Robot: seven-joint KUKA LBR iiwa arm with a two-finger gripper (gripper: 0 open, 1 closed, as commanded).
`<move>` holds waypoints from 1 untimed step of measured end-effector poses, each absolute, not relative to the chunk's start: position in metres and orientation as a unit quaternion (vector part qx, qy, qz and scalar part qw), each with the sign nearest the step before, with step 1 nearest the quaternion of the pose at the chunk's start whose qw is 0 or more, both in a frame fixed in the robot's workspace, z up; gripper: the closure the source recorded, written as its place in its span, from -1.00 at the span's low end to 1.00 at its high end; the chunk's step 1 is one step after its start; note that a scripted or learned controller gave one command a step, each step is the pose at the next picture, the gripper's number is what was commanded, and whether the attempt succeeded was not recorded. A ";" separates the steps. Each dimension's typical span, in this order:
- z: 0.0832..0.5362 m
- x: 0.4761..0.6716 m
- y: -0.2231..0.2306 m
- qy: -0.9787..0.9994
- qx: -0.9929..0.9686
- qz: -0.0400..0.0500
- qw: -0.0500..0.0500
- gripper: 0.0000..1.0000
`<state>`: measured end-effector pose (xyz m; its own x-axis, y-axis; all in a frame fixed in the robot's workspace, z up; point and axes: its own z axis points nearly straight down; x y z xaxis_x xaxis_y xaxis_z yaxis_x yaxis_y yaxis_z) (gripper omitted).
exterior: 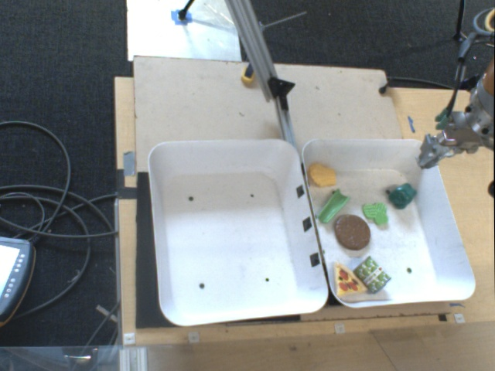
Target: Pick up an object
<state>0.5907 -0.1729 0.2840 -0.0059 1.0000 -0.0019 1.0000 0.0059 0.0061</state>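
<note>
Camera view | gripper [430, 154] at right bin's [456, 242] two o'clock rim, carrying nothing, spread of its tips not readable | dark green toy [401, 196] just at its seven o'clock | advice: descend straight, centred over toy, clear of the wall.

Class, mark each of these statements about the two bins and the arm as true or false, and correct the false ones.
1. The brown disc lies in the right bin. True.
2. The yellow piece lies in the left bin. False: it lies in the right bin, near its far left corner.
3. The gripper is over the far right edge of the right bin. True.
4. The gripper holds the dark green object. False: that object lies on the bin floor, apart from the gripper.
5. The pizza slice piece lies beside the green patterned block. True.
</note>
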 end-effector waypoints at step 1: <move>0.285 0.597 -0.122 0.711 0.703 0.001 0.000 1.00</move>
<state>0.5974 -0.1222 0.2849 -0.0103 0.9999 0.0012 0.9999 0.0103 0.0024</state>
